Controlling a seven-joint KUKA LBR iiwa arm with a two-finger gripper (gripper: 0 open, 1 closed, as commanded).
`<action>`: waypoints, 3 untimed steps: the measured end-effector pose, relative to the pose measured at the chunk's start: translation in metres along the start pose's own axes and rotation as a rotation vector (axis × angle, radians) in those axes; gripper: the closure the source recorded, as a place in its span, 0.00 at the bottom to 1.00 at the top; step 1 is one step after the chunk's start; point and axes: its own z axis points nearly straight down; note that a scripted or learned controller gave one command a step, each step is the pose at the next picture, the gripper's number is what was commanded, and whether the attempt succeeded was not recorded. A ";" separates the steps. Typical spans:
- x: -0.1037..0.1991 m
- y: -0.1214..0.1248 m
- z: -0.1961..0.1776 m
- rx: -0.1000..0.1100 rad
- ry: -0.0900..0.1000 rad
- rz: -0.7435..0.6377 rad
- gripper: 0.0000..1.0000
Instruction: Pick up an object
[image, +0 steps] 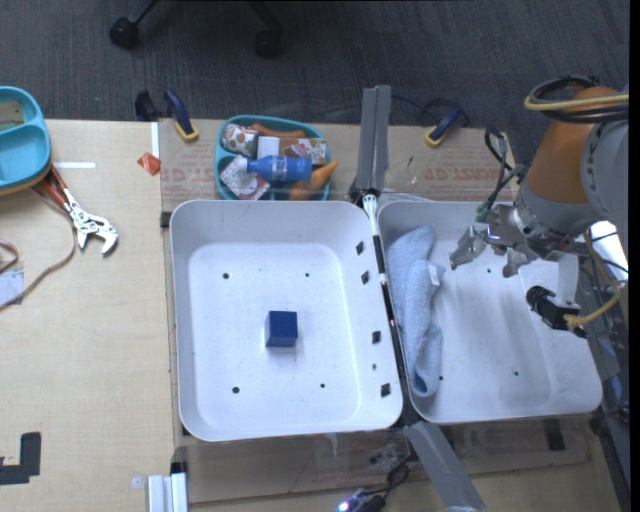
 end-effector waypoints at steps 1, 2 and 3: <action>-0.032 0.045 -0.023 0.000 0.000 -0.016 0.00; -0.066 -0.010 -0.031 0.001 0.001 -0.044 0.00; -0.067 -0.010 -0.039 0.002 -0.001 -0.046 1.00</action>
